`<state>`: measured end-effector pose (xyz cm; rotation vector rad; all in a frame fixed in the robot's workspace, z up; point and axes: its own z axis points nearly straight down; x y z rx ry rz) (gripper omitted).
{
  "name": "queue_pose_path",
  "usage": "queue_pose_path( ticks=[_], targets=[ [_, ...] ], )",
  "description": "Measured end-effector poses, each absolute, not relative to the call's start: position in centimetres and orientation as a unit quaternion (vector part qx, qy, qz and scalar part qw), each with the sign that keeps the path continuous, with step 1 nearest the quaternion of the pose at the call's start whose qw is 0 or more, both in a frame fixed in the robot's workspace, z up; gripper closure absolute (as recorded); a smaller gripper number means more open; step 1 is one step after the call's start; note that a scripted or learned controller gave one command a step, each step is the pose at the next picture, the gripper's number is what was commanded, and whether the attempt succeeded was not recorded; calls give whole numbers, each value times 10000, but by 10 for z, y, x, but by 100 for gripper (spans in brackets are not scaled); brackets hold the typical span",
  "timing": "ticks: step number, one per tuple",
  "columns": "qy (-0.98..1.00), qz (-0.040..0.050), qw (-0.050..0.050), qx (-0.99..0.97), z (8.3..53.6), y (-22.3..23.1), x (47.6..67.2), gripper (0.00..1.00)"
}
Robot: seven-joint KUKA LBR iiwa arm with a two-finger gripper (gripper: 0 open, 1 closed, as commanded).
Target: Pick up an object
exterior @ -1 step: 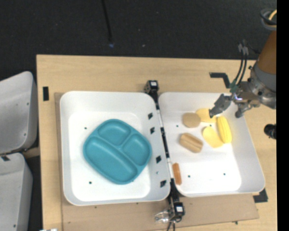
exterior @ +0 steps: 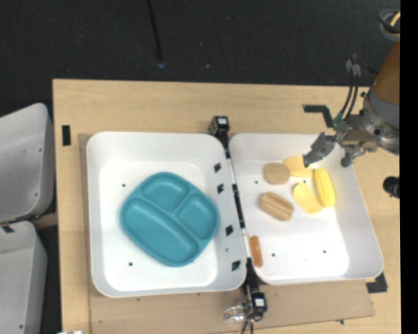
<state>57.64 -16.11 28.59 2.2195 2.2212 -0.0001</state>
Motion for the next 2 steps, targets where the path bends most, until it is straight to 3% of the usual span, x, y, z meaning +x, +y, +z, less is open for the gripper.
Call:
queue_pose_path(
  ticks=[2],
  targets=[
    [7055, -14, -3, 7087, 182, -169, 584, 0]
  ],
)
